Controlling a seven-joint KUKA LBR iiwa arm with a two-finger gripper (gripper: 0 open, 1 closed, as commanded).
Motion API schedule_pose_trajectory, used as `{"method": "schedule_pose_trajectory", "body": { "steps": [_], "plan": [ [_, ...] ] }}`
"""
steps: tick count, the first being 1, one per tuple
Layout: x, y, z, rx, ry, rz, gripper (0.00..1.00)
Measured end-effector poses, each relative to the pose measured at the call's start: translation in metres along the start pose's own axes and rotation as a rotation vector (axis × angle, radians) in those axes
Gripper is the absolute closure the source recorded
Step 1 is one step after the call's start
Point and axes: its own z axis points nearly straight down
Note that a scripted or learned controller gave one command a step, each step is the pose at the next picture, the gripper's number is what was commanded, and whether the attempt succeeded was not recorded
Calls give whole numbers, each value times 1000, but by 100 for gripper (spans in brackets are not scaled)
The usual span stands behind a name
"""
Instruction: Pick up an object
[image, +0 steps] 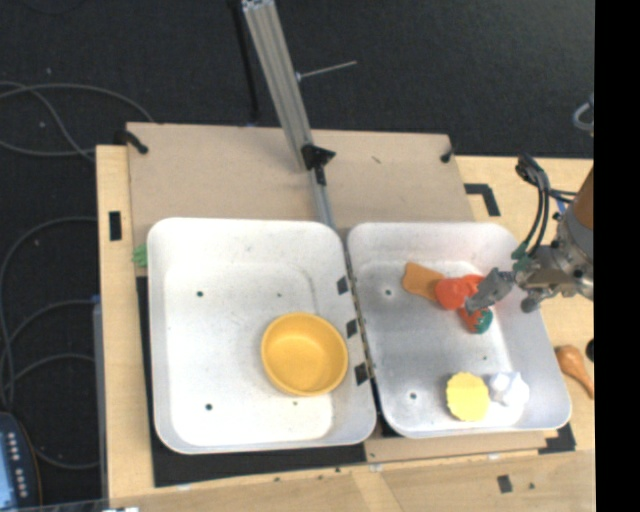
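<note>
Two white bins side by side on the bench, viewed from above at a slant. In the left bin (200, 270), a yellow bowl (304, 353) sits upright near the bin's front right corner, close to the divide; the remainder of that floor is bare. Along the divide between the bins run small dark clips (352, 330), and an aluminium rail (285, 90) slants down from the bench's far edge to the bins' meeting point.

In the right bin (420, 250), an orange wedge-shaped piece (422, 277) lies towards the middle, touching a red object (456, 291) on its right. A small green piece (483, 322) lies just in front of the red object. Near the front edge sit a yellow round item (467, 397) and, touching it, a white crumpled item (508, 388).

The gripper (492, 290) reaches in over the right bin's right edge, its dark finger beside the red object; whether the fingers are spread or closed cannot be told, and nothing is seen clamped between them.

The likely target is the red object. A sound grasp would probably centre on it alone, as the touching orange wedge and the green piece crowd it and could be nudged or caught. An orange item (571, 365) lies on the bench outside the bin's right edge.
</note>
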Motion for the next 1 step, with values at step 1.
{"method": "schedule_pose_trajectory", "body": {
  "steps": [1],
  "plan": [
    [0,0,0,0,0,1,0]
  ]
}}
